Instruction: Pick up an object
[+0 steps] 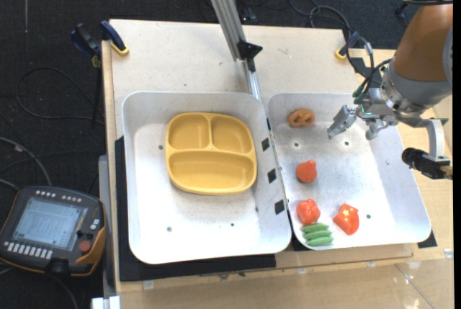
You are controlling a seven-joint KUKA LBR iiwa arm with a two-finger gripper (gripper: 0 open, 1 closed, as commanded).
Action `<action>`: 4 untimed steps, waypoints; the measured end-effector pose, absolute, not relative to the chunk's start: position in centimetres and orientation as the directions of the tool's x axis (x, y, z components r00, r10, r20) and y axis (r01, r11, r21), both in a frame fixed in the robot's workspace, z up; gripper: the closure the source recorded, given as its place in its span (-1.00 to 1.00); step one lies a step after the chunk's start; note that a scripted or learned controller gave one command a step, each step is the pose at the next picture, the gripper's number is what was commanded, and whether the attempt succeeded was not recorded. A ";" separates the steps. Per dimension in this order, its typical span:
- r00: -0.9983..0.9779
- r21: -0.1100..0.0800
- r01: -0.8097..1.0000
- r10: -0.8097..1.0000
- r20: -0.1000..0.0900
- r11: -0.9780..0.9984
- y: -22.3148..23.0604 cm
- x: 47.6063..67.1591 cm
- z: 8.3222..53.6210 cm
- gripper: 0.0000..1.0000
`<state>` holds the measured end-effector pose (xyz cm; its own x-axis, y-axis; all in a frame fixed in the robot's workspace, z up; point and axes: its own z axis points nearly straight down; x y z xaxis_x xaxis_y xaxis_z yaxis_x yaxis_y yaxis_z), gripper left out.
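My gripper (356, 128) hovers over the back of the right bin (374, 178), open, with nothing between its fingers. A brown pretzel (301, 117) lies just left of it, apart from the fingers. Toward the front of the same bin are a red round fruit (307, 171), a red pepper-like piece (308, 211), another red piece (346, 219) and a green pea pod (317, 233). The grey arm with its orange band (425, 48) comes in from the right.
A yellow divided plate (211, 153) lies in the left bin (144, 171). A slanted metal post (225, 1) rises behind the seam between the bins. A teach pendant (50, 228) sits off the bench at the lower left.
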<state>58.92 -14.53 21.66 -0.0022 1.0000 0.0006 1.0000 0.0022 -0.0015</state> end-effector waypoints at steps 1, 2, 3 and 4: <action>-0.002 -0.002 1.000 1.000 0.001 0.002 -14.5 58.9 21.7 -1.00; -0.004 -0.005 1.000 1.000 0.001 0.004 -14.0 59.8 16.2 -1.00; 0.000 -0.004 1.000 1.000 0.000 0.000 -14.3 59.6 11.9 -1.00; 0.000 -0.002 1.000 1.000 0.000 0.000 -14.3 59.6 9.4 -1.00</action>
